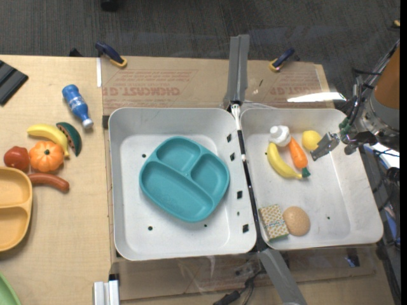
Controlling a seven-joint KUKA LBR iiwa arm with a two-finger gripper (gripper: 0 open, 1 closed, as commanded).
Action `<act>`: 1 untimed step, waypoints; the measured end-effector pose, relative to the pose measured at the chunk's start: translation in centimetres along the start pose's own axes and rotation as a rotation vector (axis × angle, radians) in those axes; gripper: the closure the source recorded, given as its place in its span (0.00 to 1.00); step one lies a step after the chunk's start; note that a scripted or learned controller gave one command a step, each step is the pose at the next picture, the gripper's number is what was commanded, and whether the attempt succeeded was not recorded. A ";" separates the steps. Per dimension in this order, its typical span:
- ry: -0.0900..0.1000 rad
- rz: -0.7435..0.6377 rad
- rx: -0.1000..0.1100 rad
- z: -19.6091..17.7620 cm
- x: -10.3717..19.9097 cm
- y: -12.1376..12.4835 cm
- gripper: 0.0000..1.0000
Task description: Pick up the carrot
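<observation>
Arm (pixel 388 100) and yellow plate (pixel 13 211) run off-frame.

- Bench (pixel 63 234), light wood, across the frame.
- Two white bins: left bin (pixel 121 234), right bin (pixel 356 221).
- Left side: blue bottle (pixel 76 105), banana (pixel 46 134), small pumpkin (pixel 46 157), tomato (pixel 15 158), sausage (pixel 49 182), yellow plate (pixel 13 211).
- Cardboard sheet (pixel 165 84) at top.

A robotics lab: two white bins (pixel 121 189) on a desk (pixel 38 107), cardboard (pixel 165 84) held by clamps (pixel 111 54), toy food, grey carpet beyond
</observation>
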State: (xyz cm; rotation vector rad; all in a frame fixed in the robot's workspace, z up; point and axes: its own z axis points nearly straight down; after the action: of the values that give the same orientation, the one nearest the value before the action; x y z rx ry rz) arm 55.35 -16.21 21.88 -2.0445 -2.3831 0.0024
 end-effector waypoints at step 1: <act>-0.001 -0.062 -0.003 12.6 -0.3 3.6 0.00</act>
State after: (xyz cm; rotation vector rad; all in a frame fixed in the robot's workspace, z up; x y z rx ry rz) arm 58.91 -15.91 9.23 -1.9714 -2.4473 0.0001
